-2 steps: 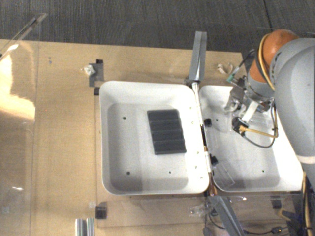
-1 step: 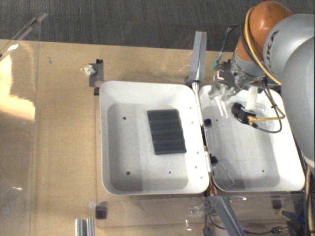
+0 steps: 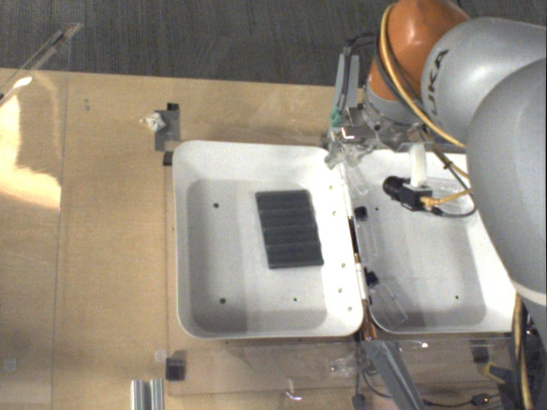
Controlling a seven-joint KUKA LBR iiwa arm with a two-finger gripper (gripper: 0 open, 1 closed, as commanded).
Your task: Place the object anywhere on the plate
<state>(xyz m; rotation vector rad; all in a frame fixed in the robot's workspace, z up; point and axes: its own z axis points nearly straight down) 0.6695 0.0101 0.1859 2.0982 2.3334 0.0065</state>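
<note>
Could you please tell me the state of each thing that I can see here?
Dark grey ribbed rectangular plate: lying flat in the left bin, nothing on it.
Left shallow white bin: holds the plate.
Right shallow white bin: under the arm.
Grey arm with orange band: reaching over the right bin's far edge.

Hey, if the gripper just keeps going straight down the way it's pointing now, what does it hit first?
Probably the rim where the two bins meet. The gripper hangs near the top corner of the left bin, beside the right bin, well short of the dark ridged plate. Depth is hard to judge from this slanted view, so either bin's edge is possible.
</note>
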